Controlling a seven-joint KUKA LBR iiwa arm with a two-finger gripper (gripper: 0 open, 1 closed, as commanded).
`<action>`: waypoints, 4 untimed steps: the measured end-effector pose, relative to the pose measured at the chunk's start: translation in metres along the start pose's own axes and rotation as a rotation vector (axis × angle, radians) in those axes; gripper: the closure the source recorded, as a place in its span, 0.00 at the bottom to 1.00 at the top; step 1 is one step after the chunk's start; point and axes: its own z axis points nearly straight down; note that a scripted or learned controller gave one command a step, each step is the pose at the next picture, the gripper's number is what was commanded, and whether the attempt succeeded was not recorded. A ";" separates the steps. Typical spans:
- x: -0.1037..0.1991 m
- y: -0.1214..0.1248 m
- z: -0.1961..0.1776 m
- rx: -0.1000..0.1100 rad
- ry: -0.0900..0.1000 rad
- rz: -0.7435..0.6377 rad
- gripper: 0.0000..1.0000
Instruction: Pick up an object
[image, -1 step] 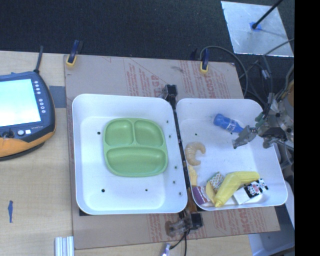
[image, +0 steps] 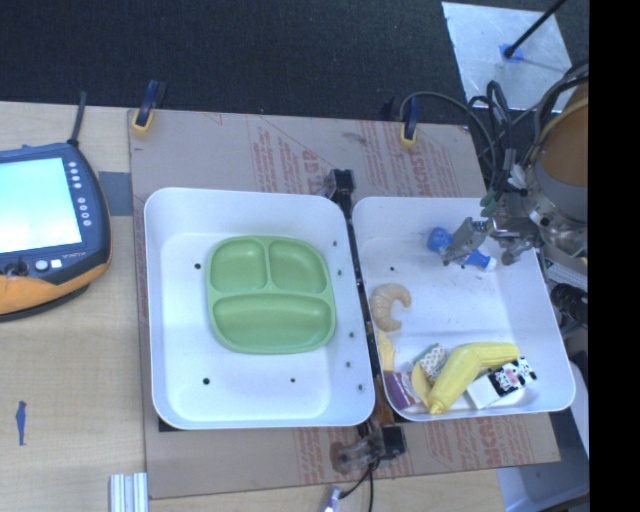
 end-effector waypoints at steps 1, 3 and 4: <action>-0.001 0.031 -0.014 -0.001 0.002 0.003 0.00; -0.028 0.077 0.015 -0.002 -0.002 0.001 0.00; -0.020 0.097 0.012 -0.002 0.001 0.002 0.00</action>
